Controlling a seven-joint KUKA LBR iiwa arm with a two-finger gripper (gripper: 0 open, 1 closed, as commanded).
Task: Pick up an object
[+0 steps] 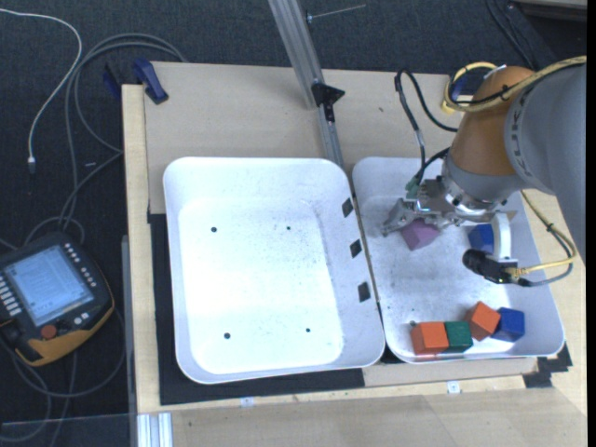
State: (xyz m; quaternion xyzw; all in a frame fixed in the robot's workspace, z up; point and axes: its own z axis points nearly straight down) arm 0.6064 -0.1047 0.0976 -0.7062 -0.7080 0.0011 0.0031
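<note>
The arm reaches into the right bin (549, 319), and the claw (416, 214) sits low over a pink block (421, 235) near the middle of that bin. The metal fingers are down at the block's top edge, but whether they are spread or pressed together cannot be told from this angle, and the block is not clearly between them, so it should not be counted as held.

The pink block lies alone on the bin floor, well apart from the cluster at the bin's near rim: an orange block (429, 337), a green block (457, 334), a second orange block (484, 318) and a blue block (510, 322). Another blue block (480, 237) lies just beside the claw, on the side away from the left bin (186, 180).

To do this step well, the claw should probably centre over the pink block, straddle it squarely, descend until the fingers flank its sides, then close and lift straight up.
</note>
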